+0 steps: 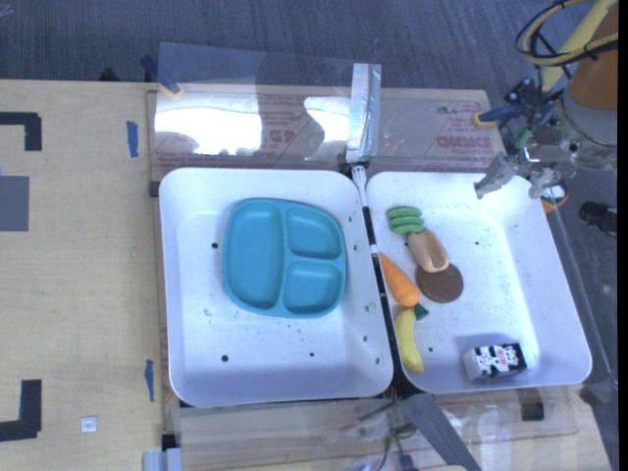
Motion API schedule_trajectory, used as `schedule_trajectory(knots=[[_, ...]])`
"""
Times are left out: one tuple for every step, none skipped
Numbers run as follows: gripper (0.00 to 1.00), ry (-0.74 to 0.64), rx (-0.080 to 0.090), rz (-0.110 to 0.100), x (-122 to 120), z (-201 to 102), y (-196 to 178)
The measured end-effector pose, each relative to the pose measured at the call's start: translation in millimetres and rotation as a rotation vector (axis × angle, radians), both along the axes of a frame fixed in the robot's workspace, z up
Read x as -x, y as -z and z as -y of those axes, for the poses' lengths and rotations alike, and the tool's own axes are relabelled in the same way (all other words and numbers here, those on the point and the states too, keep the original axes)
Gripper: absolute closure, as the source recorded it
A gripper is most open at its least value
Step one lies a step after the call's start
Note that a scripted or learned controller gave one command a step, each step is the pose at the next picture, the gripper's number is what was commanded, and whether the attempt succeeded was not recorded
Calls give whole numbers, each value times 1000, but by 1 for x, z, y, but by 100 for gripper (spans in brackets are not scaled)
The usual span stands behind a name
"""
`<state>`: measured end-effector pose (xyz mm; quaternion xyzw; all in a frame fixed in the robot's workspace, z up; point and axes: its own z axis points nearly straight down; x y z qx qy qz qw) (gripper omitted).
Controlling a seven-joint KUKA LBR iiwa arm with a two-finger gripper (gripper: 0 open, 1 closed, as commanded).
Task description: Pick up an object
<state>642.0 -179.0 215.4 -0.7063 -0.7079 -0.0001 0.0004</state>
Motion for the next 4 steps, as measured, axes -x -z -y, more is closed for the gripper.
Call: schedule_trajectory(knots=[[0, -156, -2, -7, -5, -30, 96], [0, -284, 7, 21, 15, -67, 120], [0, -277, 3, 2, -26, -77, 125], [0, -303, 2, 4, 15, -74, 128]])
